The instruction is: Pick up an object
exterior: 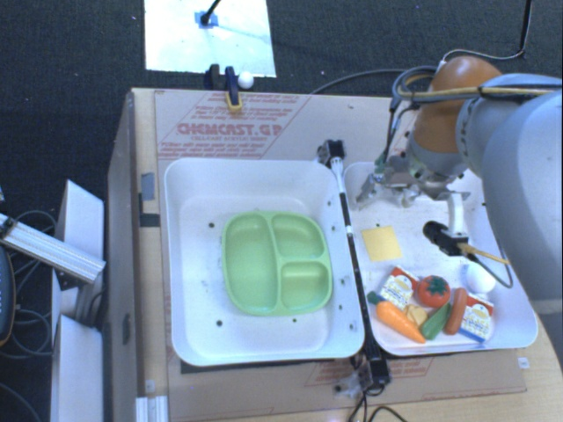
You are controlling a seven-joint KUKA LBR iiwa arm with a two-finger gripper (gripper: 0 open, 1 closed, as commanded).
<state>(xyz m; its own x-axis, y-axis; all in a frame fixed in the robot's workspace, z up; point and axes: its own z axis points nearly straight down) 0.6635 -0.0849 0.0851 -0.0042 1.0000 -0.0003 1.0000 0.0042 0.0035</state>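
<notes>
Looming beyond the yellow slice (381, 243) and to its right, the arm (501, 139) hangs its hand (387, 185) just past that slice, apart from it. Open or closed? I cannot tell, and nothing shows in it. Nearer than the slice sit the carrot (400, 322) and the tomato (433, 290). Nothing's lifted yet, so I'd judge the whole pick remains.

Grey arm with an orange wrist band

The arm (519, 148) is a broad, smooth, pale-grey tube at the right of the frame. A rounded orange band (457, 95) sits above its wrist, dark cables (406, 84) loop beside the band, and a small silver-grey gripper (387, 190) forms the tip.
</notes>
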